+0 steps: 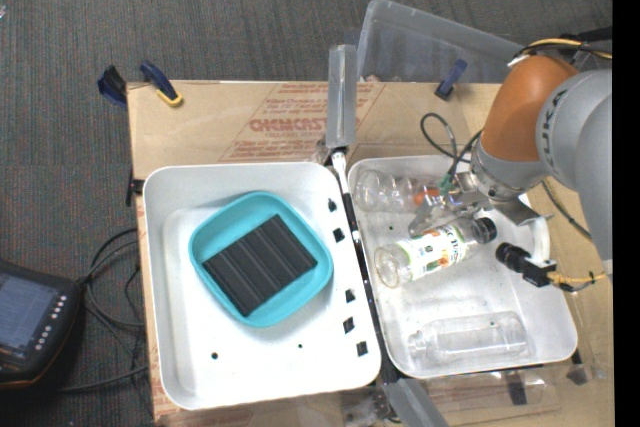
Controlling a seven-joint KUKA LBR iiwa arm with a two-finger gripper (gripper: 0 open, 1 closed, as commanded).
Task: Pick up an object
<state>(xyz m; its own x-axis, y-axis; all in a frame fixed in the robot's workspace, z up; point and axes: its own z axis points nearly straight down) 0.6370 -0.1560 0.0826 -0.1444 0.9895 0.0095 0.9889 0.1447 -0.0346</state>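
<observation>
Lying sideways: clear labelled bottle [432,252]; ribbed teal tray [262,258].

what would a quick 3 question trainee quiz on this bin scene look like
1. True or false: the teal tray lies in the right bin.
2. Which bin holds the labelled bottle? A left, B right
3. Fill in: the gripper is over the ____ bin.

Key: 1 false, it lies in the left bin; 2 B; 3 right.
</observation>
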